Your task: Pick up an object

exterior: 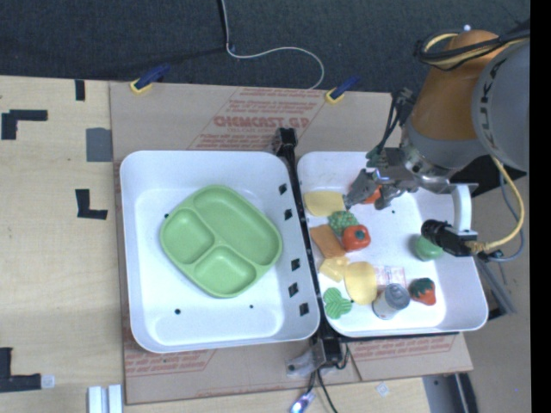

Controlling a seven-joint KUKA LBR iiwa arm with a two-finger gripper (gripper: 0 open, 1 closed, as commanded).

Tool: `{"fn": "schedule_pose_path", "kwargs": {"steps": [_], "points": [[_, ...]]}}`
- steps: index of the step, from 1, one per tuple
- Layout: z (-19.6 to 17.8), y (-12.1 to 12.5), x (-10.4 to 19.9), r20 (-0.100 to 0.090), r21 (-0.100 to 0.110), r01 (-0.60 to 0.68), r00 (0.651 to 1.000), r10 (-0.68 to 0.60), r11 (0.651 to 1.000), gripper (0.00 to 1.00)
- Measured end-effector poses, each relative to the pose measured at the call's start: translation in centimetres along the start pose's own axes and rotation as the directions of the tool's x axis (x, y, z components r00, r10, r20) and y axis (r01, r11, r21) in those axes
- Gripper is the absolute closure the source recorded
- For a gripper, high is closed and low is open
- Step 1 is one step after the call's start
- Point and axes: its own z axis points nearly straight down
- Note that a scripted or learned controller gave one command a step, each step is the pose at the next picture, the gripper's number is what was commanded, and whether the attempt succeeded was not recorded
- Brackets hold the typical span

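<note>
My gripper (373,193) hangs over the back part of the right bin (456,317), and a small orange object (370,196) shows between its dark fingers. Just below and left of it lie a pale yellow piece (323,202), a green bumpy toy (342,220) and a red tomato-like toy (356,237). An orange wedge (325,242) rests against the bin's left wall.
Further forward in the right bin lie two yellow pieces (362,280), a green leafy toy (336,301), a grey can (394,300), a red-and-green toy (422,292) and a green ball (425,249). The left bin (146,317) holds a green divided plate (222,241).
</note>
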Motion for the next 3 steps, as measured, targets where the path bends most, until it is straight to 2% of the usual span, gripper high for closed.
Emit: {"fn": "schedule_pose_path", "kwargs": {"steps": [1,2,3], "points": [[0.9,-3.2,4.5,0.000,0.001,0.001,1.000,-0.001,1.000,1.00],[-1.2,-5.8,9.0,0.000,-0.001,0.003,1.000,-0.003,1.000,1.00],[-1.0,-6.9,9.5,0.001,0.000,-0.001,1.000,0.001,1.000,1.00]]}}
